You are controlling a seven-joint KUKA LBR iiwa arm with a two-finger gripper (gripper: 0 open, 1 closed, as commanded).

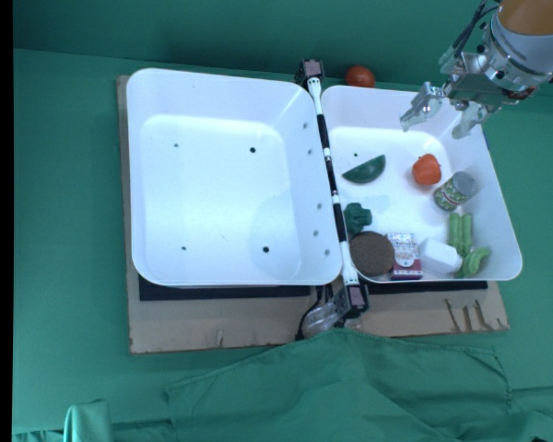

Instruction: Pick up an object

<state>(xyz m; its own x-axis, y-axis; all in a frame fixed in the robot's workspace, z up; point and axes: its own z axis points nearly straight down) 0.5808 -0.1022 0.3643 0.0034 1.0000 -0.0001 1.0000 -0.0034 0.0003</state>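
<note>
Pincer (445, 115) spread apart, nothing between, above-left of orange pepper (426, 169)

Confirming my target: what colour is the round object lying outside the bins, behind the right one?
Red, seen in the camera view.

A red ball-like thing (359, 75), perhaps a tomato, lies on the green cloth (64, 201) behind the bins.

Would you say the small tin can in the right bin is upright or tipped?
Tipped: the can lies on its side in the right bin, label showing, round end facing up-right.
</note>
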